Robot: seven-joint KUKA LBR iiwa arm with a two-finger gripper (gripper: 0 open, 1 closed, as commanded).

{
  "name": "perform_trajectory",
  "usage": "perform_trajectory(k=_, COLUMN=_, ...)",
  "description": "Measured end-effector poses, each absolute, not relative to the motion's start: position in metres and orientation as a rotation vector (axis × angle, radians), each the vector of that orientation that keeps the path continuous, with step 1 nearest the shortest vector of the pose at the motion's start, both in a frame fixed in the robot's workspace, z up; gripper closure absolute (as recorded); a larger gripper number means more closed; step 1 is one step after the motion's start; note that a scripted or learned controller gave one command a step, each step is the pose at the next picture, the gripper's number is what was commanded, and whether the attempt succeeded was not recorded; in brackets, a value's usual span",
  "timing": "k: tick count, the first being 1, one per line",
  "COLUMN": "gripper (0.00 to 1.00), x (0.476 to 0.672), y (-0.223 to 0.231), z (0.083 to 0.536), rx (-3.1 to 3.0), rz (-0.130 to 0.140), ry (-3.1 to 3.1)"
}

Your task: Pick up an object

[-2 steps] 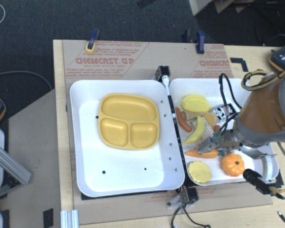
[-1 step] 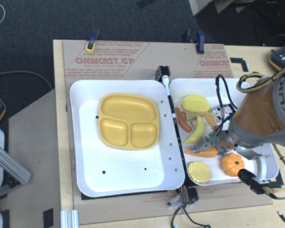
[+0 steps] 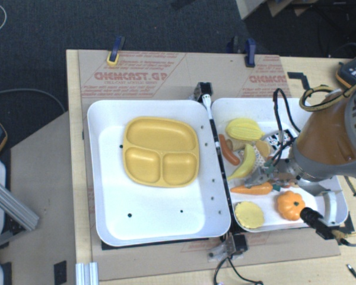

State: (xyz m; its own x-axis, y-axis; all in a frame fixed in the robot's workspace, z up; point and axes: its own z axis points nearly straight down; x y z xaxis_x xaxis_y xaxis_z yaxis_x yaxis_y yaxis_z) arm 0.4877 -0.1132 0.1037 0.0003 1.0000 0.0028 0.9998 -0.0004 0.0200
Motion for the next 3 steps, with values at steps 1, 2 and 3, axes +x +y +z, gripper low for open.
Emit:
perform_trajectory(k=1, gripper=1.0, x=0.491, y=-0.111, z=0.154, rx=2.211, rz=0.001, ry=2.2)
perform_trajectory(k=2, gripper=1.0, x=0.497, y=-0.107, z=0.199, rx=2.215, rz=0.005, ry=2.218)
perform_trajectory(k=3, gripper=1.0, x=0.499, y=-0.108, z=0.227, rx=2.216, rz=0.004, ry=2.219)
